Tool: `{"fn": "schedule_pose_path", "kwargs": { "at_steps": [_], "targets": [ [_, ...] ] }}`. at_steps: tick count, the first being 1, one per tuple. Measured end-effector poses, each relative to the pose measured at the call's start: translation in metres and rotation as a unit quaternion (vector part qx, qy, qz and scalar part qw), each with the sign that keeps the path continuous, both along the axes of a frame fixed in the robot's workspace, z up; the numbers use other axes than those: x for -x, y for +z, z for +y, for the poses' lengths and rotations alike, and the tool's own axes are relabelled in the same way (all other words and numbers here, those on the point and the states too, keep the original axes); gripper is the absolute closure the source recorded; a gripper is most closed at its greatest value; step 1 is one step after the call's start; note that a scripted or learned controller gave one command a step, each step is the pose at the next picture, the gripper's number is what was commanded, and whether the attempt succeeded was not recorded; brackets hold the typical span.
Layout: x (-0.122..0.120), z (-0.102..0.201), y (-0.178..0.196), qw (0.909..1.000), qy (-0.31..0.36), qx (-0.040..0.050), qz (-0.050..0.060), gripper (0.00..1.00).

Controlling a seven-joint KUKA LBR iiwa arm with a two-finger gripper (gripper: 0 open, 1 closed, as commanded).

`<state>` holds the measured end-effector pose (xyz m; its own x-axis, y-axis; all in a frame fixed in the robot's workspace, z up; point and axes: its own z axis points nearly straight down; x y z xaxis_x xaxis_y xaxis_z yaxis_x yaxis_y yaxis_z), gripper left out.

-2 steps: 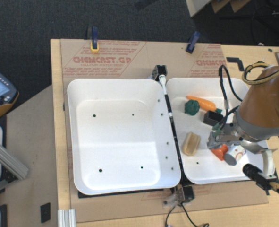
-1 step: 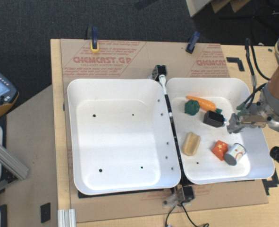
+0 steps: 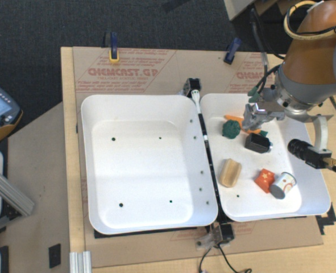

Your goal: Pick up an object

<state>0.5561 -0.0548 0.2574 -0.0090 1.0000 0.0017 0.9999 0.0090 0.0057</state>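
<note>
Because the gripper (image 3: 254,118) is lowered among crowded things in the right bin (image 3: 304,201), whether its fingers are released or clenched cannot be told. The black block (image 3: 257,143), green lump (image 3: 231,129) and orange piece (image 3: 233,119) lie just beside it; one could be nudged aside or two pinched together.

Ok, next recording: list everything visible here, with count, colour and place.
Bins: two, white; left bin, right bin, side by side on the board.
Green lump: one, dark green, right bin, upper left.
Orange piece: one, orange, just above the green lump.
Black block: one, black, right bin, centre.
Wooden block: one, tan, right bin, lower left.
Red-orange object: one, right bin, lower right.
Small can: one, white and grey, beside the red-orange object.
Clamps: two, blue; and, board's far edge.
Gripper: one, grey, over the right bin's upper part.
</note>
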Motion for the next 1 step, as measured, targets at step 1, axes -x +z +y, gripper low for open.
{"fn": "schedule_pose_path", "kwargs": {
  "at_steps": [1],
  "targets": [
    [0.0797,-0.0270,0.0336,1.0000,-0.007,0.0005,0.004,1.00]
  ]
}}
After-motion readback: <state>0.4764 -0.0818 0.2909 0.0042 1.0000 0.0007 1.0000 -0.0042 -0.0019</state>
